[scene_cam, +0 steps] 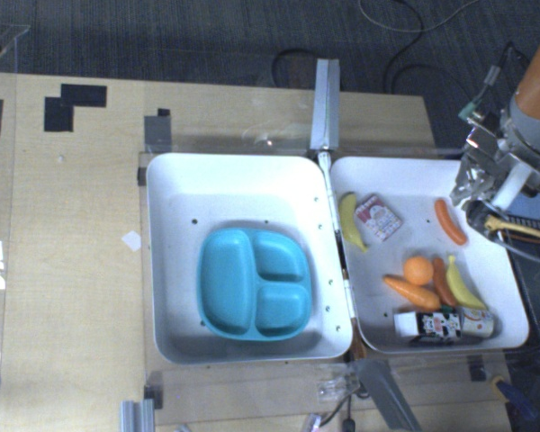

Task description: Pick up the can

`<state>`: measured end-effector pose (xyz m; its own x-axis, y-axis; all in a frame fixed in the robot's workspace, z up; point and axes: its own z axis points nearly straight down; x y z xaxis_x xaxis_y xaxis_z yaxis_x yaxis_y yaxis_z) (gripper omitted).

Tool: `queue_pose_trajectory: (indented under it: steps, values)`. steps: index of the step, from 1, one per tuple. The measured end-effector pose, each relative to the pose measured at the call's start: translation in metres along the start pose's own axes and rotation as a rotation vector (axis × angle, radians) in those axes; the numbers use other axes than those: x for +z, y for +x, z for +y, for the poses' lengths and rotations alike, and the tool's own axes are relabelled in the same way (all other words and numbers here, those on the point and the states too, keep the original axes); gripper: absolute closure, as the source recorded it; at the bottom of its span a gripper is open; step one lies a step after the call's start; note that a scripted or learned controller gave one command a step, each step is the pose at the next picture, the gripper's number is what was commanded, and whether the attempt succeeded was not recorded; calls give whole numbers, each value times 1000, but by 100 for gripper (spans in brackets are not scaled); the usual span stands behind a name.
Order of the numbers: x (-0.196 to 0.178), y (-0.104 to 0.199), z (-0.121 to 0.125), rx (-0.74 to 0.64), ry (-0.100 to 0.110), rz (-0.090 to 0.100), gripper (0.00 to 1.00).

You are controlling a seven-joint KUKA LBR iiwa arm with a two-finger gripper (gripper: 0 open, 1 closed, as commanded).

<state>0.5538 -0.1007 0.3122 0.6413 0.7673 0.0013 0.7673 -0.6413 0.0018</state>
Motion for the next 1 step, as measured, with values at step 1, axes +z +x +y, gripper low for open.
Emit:
queue_pose_trajectory:
  steps: [1]
  values:
    - [-11, 1, 1, -4, -2, 2, 100]
